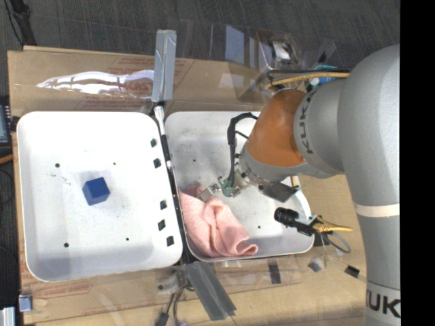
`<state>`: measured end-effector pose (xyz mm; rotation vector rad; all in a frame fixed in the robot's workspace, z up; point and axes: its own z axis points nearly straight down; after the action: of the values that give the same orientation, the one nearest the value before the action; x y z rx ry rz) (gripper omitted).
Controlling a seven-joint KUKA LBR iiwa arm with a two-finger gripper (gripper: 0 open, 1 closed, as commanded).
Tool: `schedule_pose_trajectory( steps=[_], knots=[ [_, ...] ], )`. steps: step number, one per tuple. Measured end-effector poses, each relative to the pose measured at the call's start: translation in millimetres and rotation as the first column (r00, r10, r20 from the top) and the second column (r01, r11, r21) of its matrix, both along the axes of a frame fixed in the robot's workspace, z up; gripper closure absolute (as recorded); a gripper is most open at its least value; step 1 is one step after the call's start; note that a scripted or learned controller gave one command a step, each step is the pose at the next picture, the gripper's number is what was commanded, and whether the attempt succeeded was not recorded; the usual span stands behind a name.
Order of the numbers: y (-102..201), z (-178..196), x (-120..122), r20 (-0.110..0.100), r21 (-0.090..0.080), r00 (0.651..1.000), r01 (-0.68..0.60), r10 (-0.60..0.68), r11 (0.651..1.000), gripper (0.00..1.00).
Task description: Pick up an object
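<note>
A pink cloth (216,228) lies crumpled in the front left corner of the right bin (204,131). In the middle of the left bin (41,182) sits a small blue cube (96,190), far from the arm. My gripper (221,187) hangs low over the right bin, right at the cloth's upper edge and seemingly touching it. The grey and orange wrist (275,138) hides the bin floor behind the gripper.
The divider between the bins (166,182) runs just left of the cloth, with small black clips along it. Cardboard (88,80) covers the bench behind the bins. The arm's bulk covers the right side of the right bin.
</note>
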<state>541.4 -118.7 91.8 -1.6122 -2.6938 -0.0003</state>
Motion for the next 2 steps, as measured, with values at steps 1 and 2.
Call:
schedule_pose_trajectory(
  steps=[1,2],
  knots=[
    [23,0,31,0.000,-0.001,0.981,0.192,-0.192,0.981,0.00],
    [16,0,-11,-0.002,0.000,0.988,0.153,-0.153,0.988,0.00]
  ],
)
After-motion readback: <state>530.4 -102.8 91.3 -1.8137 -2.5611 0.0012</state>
